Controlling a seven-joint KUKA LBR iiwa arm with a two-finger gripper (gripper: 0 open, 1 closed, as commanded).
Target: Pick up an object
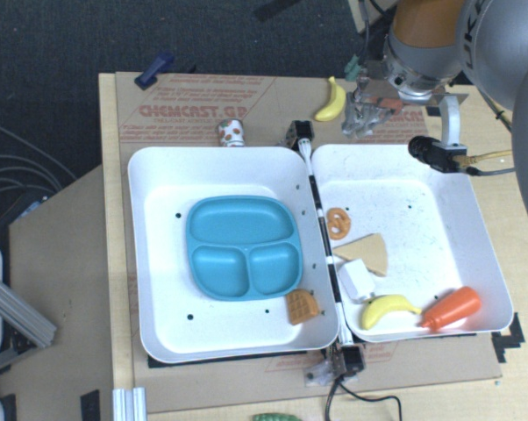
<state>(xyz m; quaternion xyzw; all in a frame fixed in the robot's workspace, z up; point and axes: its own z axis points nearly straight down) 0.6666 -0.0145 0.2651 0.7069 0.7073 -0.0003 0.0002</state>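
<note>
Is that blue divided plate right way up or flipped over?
Right way up: the blue divided plate lies flat in the left bin, its three hollow compartments facing upward.

My arm (501, 24) comes in at the far right as a fat, smooth grey casing with a soft sheen. Just left of it sits my broad orange band (431, 16), rounded like a collar, and below that a pale grey wrist ring. My gripper (362, 121) is a small cluster of bare metal parts with touches of teal and red. A black cylindrical fitting (435, 153) juts out beside a white bracket, and thin cables trail to the right.
</note>
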